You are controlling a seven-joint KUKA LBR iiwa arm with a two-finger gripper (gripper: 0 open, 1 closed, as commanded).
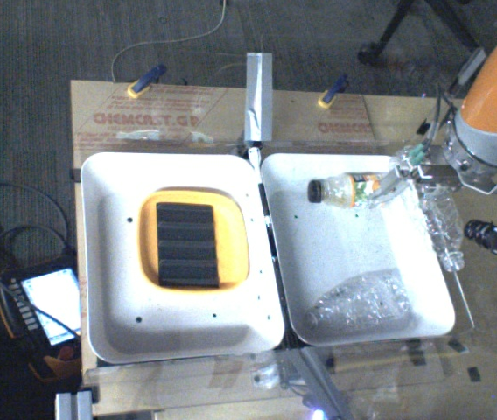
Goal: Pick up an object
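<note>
- One small bottle (346, 190) lay on its side near the right bin's (318, 261) far wall, long axis crosswise, cap leftward.
- End effector (410, 166) sat just right of the bottle's base; I could not tell its opening or any hold.

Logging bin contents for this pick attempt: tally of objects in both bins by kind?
Yellow tray with black ridged insert: 1, left bin
Bottle with dark cap: 1, right bin
Clear crinkled plastic: 1, right bin
Total: 3
</note>
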